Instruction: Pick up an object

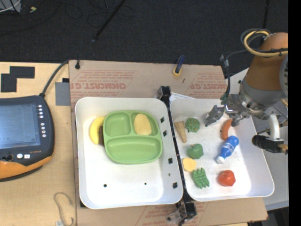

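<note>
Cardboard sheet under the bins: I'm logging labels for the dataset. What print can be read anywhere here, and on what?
Cardboard sheet: red print, upside down from this view, too blurred to read reliably.
Pendant screen: text too small to read.
Blue bottle: no legible label.

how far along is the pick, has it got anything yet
Nothing looks picked yet. The end effector hangs over the right bin near its far edge, with no item seen between its fingers. The orange sausage, blue bottle, broccoli and red tomato all lie in the bin. Descending, gripping and lifting are left.
</note>
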`<state>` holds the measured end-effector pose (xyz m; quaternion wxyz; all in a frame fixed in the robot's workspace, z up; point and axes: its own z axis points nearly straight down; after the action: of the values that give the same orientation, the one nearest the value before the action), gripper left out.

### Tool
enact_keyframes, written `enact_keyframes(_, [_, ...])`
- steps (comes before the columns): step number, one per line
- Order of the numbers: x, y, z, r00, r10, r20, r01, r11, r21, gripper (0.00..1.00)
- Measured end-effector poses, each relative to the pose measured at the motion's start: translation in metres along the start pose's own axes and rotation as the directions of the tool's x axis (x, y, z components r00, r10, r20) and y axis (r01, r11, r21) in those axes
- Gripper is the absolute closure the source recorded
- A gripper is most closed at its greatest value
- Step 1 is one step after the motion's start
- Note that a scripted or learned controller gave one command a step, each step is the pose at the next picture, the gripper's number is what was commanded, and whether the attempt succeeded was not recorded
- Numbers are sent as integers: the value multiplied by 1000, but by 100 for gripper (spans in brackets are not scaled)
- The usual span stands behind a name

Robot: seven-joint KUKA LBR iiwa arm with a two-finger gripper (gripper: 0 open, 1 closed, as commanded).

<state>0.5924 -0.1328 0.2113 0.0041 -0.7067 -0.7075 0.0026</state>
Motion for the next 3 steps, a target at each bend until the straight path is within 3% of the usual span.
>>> enact_keyframes(2, [6,-7,106,1000,1,0,-1,1000,-1,0])
enact_keyframes(3, [7,-8,125,1000,3,0,-3,1000,-4,0])
